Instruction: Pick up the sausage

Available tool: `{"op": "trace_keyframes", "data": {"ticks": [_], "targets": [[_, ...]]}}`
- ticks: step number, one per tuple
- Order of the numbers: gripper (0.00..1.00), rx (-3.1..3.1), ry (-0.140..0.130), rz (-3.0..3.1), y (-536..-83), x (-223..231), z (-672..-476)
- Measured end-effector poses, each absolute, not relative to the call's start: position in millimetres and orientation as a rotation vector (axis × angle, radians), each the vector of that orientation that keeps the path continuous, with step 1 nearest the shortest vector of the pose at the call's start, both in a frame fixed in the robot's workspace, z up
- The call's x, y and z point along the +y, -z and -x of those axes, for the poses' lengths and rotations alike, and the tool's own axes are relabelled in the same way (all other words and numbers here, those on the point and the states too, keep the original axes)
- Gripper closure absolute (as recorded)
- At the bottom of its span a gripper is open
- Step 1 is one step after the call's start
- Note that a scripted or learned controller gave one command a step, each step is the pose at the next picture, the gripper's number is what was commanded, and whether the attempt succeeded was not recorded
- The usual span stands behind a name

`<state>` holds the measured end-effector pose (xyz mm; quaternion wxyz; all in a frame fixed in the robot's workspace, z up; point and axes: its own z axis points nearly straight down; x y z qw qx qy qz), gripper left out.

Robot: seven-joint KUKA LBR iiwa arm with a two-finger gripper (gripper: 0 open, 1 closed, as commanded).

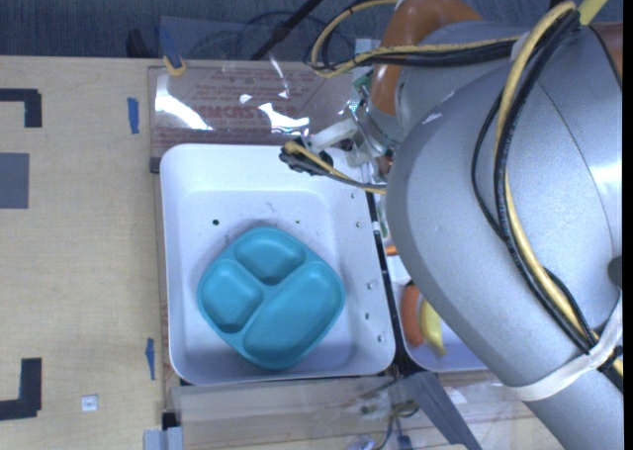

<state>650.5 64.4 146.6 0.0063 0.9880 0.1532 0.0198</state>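
Note:
The grey arm (504,191) covers most of the right bin (435,359). Its orange band (425,13) sits at the top, and the wrist with its cables hangs over the divide between the two bins. The gripper (368,153) shows there only as a body part, near the left bin's far right corner. At the right bin's near left, an orange-brown rounded piece (410,315) peeks out from under the arm. It may be the sausage, but I cannot tell. A yellow piece (431,327) lies against it.
A blue divided plate (271,295) rests in the near half of the left bin (198,181). A crinkled clear sheet (247,102) lies behind that bin. Yellow and black cables (316,163) dangle over its far right corner. Wooden bench (69,240) extends to the left.

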Motion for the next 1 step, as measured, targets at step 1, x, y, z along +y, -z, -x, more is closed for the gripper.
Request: {"op": "trace_keyframes", "data": {"ticks": [1], "targets": [[1.00, 0.476, -0.069, -3.092, -161.5, 62.3, -652.2]]}}
